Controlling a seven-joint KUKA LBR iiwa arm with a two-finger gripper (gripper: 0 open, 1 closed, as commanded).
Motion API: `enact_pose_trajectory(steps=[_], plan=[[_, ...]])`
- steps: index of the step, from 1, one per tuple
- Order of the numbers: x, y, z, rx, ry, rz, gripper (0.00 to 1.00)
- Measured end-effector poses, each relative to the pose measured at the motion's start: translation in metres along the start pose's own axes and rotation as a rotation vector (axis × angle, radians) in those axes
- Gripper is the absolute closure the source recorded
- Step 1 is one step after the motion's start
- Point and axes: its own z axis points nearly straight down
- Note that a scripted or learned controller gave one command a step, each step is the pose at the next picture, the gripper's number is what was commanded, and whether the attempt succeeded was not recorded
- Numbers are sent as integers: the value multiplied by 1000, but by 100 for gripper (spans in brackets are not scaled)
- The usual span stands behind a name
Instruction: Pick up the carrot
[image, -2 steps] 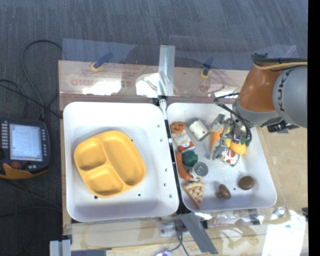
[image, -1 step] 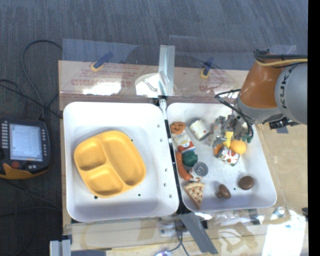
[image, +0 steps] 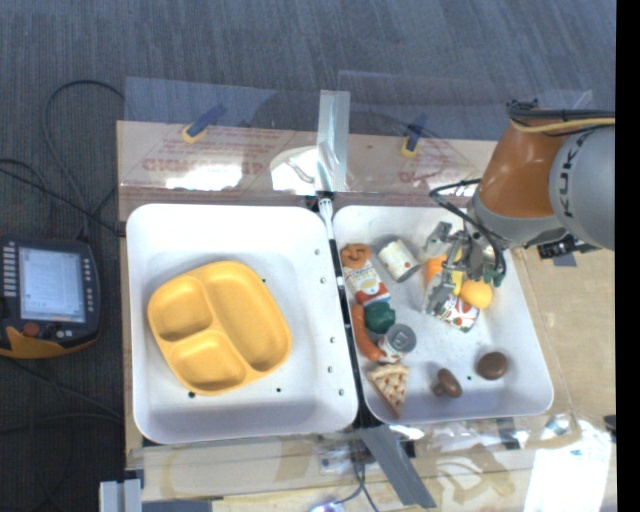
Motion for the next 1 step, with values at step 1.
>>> enact_pose_trajectory(steps=[1], plan=[[-1, 0, -11, 2, -5, -1, 100]])
